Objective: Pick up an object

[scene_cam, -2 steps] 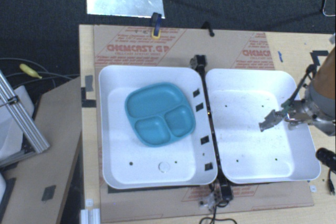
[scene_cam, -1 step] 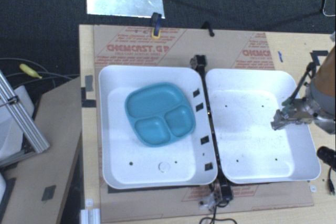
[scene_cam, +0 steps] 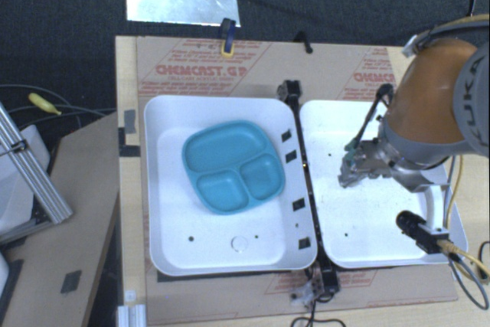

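Note:
A blue divided plate (scene_cam: 232, 165) with three compartments lies flat in the middle of the left bin (scene_cam: 164, 241). A small, faint round thing (scene_cam: 240, 243) rests on that bin's floor near its front edge. The arm comes in from the right, and my gripper (scene_cam: 349, 172) hangs low over the left half of the right bin (scene_cam: 367, 249), well apart from the plate. The arm's orange band (scene_cam: 429, 96) covers the back right part of that bin.
A black divider strip (scene_cam: 300, 165) runs between the two bins. A black fitting (scene_cam: 417, 230) on the arm sits over the right bin's front right corner. Both bins rest on a cardboard sheet (scene_cam: 199, 69).

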`<state>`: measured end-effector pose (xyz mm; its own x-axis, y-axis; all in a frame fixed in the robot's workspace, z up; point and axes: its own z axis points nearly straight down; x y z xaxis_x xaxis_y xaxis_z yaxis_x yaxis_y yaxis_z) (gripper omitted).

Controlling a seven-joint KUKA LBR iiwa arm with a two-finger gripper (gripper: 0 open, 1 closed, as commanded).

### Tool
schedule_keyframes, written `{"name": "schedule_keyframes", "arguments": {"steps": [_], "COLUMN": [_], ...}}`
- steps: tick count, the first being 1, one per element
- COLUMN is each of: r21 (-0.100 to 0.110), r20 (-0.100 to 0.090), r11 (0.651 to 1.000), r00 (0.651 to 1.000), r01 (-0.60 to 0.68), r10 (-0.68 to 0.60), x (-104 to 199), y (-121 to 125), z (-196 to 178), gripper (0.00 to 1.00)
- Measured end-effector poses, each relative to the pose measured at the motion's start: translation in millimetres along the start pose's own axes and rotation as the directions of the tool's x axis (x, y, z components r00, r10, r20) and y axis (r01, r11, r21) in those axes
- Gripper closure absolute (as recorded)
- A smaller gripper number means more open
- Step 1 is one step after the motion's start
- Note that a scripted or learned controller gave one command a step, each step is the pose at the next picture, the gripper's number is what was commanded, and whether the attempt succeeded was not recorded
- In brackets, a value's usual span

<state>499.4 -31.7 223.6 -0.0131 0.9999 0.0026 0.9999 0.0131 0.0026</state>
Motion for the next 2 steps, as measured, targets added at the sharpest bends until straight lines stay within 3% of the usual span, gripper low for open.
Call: {"name": "schedule_keyframes", "arguments": {"steps": [2], "r21": [-0.001], "r20": [0.0], "r11": [1.0], "r00": [1.0], "r01": [-0.001], "r10": [0.001], "x": [164], "y": [-10], "z": [-26], "gripper": [1.0]}}
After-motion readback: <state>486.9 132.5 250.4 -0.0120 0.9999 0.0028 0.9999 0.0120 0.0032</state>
